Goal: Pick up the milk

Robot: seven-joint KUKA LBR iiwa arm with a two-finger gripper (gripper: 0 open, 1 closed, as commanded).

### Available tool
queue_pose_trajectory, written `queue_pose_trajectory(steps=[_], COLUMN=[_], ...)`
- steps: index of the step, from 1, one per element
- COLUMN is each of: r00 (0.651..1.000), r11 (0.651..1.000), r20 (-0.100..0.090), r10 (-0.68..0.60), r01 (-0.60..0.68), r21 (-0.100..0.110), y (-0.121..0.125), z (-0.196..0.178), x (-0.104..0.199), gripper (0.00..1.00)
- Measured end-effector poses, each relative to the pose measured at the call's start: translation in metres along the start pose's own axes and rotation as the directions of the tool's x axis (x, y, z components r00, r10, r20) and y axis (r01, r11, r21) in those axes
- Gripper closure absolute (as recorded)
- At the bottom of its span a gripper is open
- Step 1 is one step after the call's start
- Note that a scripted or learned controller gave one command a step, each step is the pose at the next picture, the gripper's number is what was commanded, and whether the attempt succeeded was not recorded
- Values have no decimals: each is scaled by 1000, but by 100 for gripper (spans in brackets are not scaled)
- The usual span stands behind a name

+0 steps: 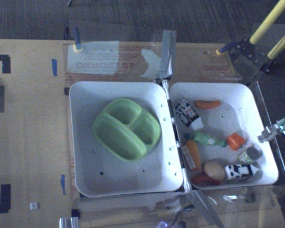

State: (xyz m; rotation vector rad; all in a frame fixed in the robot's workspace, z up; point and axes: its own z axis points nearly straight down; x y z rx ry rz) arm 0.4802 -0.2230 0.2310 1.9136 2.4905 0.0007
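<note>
Hand (275, 131) at right bin (251, 93) rim, grip state unclear, boxy cow-print milk (187, 113) w/ glossy carton faces.

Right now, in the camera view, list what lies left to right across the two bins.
Green divided plate in the left bin → cow-patterned milk carton in the right bin → green bottle → orange wedge-shaped piece → end effector at the right rim.
</note>
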Motion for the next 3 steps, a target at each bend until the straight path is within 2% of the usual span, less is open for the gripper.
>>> queue_pose_trajectory(steps=[1, 2, 3], r00=[997, 990, 977], r11=[997, 990, 977], r20=[0, 0, 4], r10=[-76, -143, -215], r01=[76, 143, 215], r21=[0, 0, -3], y=[4, 3, 53], z=[6, 10, 20], x=[17, 13, -14], gripper=[100, 100, 100])
